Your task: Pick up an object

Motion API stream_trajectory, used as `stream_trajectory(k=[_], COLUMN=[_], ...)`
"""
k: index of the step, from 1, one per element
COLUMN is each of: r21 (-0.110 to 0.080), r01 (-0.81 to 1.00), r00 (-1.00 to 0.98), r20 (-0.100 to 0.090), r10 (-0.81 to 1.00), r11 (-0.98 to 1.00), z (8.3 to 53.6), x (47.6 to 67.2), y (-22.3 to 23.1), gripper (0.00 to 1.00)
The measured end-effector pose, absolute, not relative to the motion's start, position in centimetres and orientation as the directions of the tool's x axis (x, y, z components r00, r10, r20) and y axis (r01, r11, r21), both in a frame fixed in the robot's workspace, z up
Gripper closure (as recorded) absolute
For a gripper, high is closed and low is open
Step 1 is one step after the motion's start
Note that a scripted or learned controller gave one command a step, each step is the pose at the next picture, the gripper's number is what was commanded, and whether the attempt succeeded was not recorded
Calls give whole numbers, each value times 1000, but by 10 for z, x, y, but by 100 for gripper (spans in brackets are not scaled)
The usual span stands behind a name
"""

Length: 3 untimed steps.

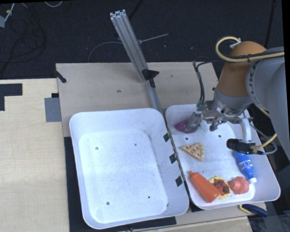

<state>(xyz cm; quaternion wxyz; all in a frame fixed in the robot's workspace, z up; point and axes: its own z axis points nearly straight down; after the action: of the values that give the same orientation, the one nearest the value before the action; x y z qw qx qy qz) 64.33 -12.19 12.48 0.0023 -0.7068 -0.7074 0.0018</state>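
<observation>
We see the gripper (202, 118) low by the purple soft object (185, 125) at the right white bin (267, 191) rim; jaw state unclear. Risk: fingers graze it, object slips off.

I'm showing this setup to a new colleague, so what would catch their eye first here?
Probably the grey and orange arm reaching in from the right, its gripper low over the right bin beside a purple object. Next, the colourful items there: a pizza slice, an orange bottle and a blue tube.

white bins (87, 141), orange bottle (203, 186), blue tube (245, 165), purple object (184, 125)
</observation>
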Motion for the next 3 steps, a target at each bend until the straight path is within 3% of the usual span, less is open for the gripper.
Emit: stream_trajectory(k=[1,3], r21=[0,5], r01=[1000,1000], r00=[0,0], r20=[0,-1], r10=[1000,1000], r11=[0,0], z=[138,244], x=[645,644], y=[-123,-124], gripper=[100,100])
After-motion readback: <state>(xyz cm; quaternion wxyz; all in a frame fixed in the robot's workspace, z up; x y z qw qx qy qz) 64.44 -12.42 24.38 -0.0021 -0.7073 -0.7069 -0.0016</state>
